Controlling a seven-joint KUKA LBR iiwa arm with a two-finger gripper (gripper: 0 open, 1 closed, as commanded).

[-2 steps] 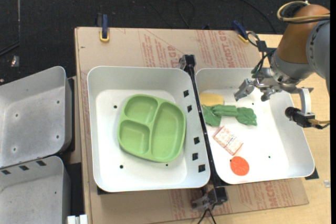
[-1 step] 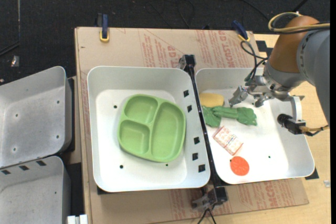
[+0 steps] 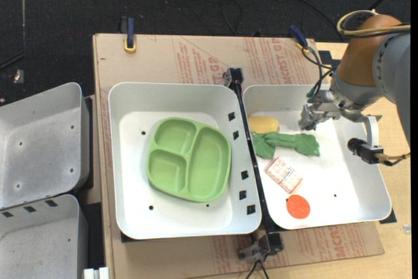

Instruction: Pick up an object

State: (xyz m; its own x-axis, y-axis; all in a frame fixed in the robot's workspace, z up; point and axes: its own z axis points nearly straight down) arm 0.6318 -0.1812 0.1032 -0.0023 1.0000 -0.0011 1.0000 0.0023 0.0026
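The right bin's (image 3: 375,196) outer half lies bare, while cloth (image 3: 287,143), packet (image 3: 283,174) and disc (image 3: 298,206) (near the divider) crowd the rest.

Four objects lie in the right-hand bin (image 3: 366,202): a pale yellow lump (image 3: 264,123) at the far left, a floppy green piece (image 3: 285,144) sprawled flat beside it, a small pink-and-white packet (image 3: 283,174) tilted mid-bin, and a flat orange disc (image 3: 298,206) nearest the front.

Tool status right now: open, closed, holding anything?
Tool: open or closed cannot be told; it sits low in the right bin, just above the green cloth, with nothing seen in its grip.
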